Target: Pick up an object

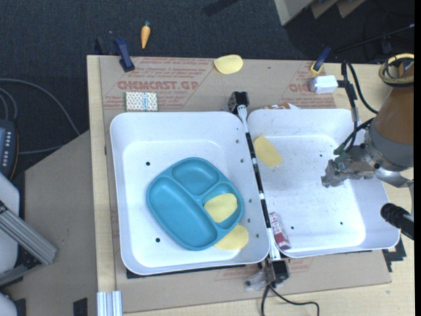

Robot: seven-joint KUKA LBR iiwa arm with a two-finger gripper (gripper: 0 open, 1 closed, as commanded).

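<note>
From the camera above the bench, the arm [395, 127] enters from the right and its gripper [337, 174] hangs over the right-hand part of the right bin [309, 242]. Whether the tool is apart or together I cannot tell, since the metal there reads as one blurred cluster.

A yellow piece [268, 151] lies in the right bin near its left wall, towards the far corner, well apart from the gripper. A small red-and-white packet [277, 231] sits along the ridge between the two bins, near the front edge.

In the left bin [131, 143] a blue divided tray [187, 203] rests tilted, with a second yellow piece [221, 207] in its small compartment and a third [232, 238] just beside the tray's front-right corner.

Another yellow piece [228, 64] lies on the bench [171, 81] beyond the bins, near its far edge.
</note>
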